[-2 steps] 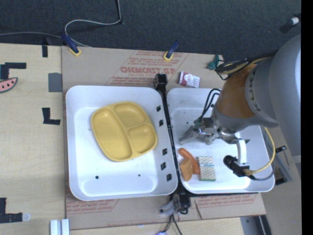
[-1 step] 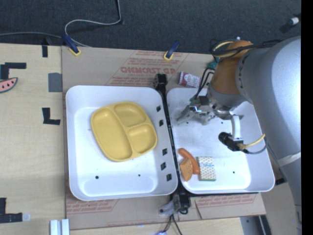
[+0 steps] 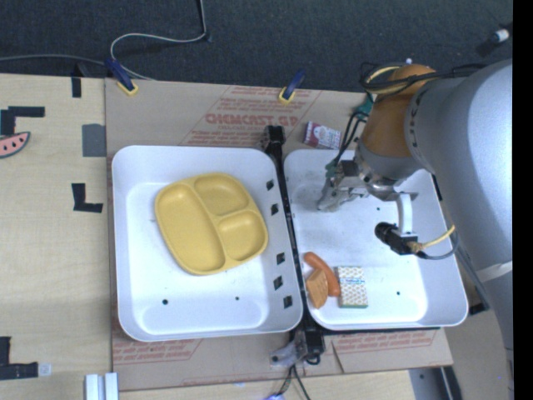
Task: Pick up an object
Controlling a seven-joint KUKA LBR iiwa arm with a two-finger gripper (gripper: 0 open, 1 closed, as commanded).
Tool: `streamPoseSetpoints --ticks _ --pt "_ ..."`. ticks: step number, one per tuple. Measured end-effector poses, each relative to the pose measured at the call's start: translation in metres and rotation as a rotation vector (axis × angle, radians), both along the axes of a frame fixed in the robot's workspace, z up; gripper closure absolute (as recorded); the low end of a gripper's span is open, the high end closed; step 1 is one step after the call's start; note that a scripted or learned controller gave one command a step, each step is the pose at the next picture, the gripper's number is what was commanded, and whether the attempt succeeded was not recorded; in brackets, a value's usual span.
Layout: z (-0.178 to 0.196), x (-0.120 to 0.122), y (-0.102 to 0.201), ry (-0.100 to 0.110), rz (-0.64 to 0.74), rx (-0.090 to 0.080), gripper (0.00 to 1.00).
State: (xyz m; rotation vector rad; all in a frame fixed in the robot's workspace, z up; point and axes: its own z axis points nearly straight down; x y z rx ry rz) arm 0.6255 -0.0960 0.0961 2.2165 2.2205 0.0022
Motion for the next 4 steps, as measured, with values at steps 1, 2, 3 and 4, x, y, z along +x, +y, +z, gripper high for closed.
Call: streamPoseSetpoints --ticks 1,2,3,4 --pt "0.0 0.0 0.0 0.0 0.0 0.0 0.0" --pt "0.009 0.0 0.0 0.001 0.001 0.001 1.0" --pt "0.009 0.0 0.0 0.001 0.0 0.0 0.0" --pt "0.018 0.0 0.001 0.002 0.001 0.002 1.0"
